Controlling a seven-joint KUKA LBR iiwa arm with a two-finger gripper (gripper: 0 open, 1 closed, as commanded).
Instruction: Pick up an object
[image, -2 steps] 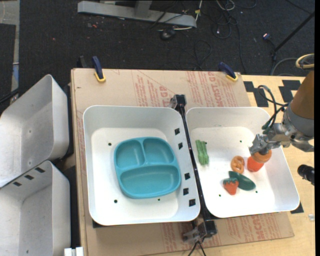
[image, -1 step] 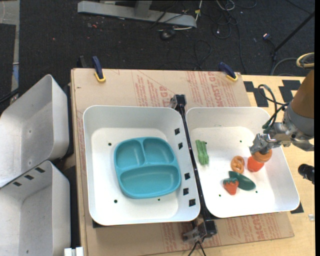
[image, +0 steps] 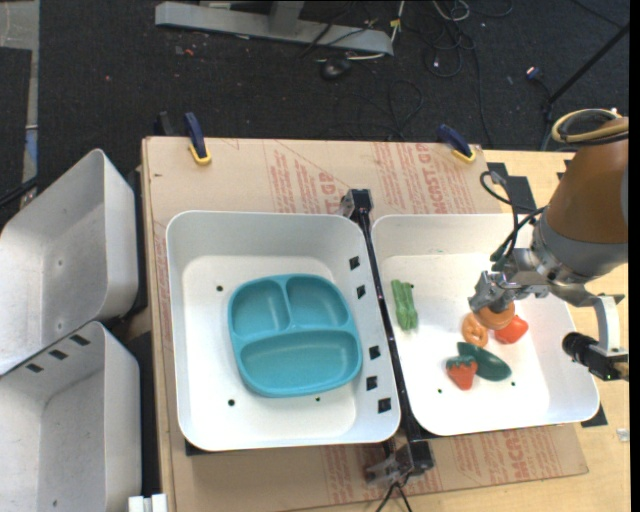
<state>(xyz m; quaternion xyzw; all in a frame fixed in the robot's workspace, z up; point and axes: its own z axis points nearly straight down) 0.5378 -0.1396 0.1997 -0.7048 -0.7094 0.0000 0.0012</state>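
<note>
In the camera view, two shallow white bins of smooth moulded plastic with rounded corners sat side by side on a brown cardboard-like board printed with red lettering. The left bin (image: 190, 300), near the middle of the frame, carried a glossy teal divided plate (image: 295, 335) with two small compartments above one large one. The right bin (image: 440, 240) held small toy foods: a slim, ridged green vegetable (image: 404, 304) near its left wall, and at lower right a red strawberry-like piece (image: 462, 373) touching a dark green leafy shape (image: 490, 365). An orange ring-shaped piece (image: 474, 329) and a red-orange chunk (image: 511, 329) lay close together just above them. The grey metal gripper (image: 492, 300) came in from the right edge under the arm's orange band, its tip right over the orange ring; whether it was spread or pinched together could not be told.
</note>
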